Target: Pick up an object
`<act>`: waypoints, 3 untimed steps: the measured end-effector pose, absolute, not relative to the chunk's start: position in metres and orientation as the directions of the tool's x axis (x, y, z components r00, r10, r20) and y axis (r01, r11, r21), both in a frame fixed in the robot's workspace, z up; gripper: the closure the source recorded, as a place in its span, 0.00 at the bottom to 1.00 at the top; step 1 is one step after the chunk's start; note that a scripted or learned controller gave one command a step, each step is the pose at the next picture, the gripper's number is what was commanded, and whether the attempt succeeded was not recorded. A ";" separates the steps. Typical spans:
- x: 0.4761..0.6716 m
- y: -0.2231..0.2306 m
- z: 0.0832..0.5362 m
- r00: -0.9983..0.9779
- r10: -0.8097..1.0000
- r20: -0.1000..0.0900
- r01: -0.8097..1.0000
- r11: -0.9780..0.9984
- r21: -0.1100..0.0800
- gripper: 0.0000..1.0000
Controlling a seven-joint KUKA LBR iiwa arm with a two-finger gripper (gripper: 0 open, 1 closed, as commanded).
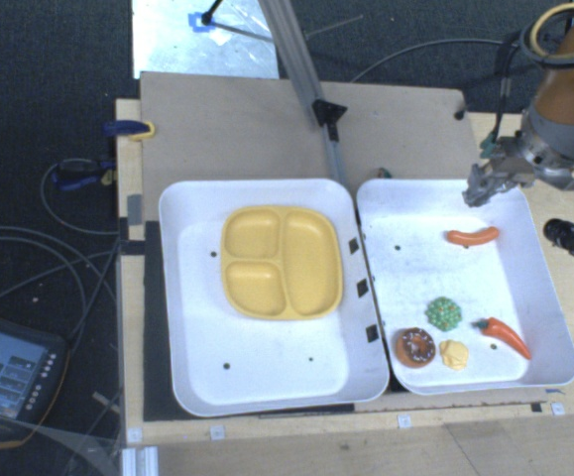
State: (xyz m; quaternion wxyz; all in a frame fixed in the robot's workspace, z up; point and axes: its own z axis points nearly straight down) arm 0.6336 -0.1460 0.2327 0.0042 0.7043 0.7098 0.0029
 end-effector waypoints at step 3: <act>0.627 -0.058 0.259 -0.010 1.000 0.001 1.000 0.010 0.000 1.00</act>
